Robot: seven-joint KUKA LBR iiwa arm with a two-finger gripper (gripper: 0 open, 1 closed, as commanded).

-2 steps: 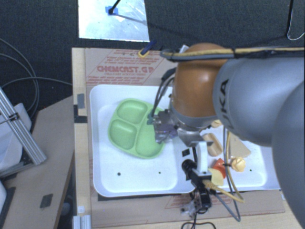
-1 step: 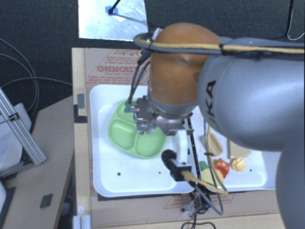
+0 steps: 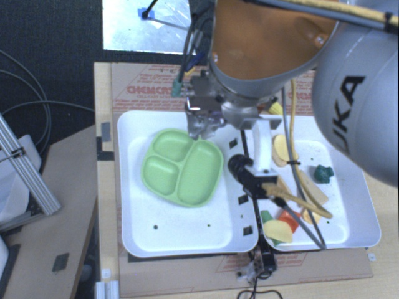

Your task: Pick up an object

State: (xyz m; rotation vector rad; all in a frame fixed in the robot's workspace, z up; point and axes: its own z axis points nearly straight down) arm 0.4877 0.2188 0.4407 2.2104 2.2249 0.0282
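Pale green plate (image 3: 183, 167), white bins (image 3: 187, 238)

The arm (image 3: 349, 86) is smooth grey, its rounded casing marked with big black letters, "UKA" legible. Beside the letters sits a broad orange band (image 3: 268, 36), with a yellowish cable running along its top edge. Below the band, a grey metal wrist block carries dark wires and a small green connector.
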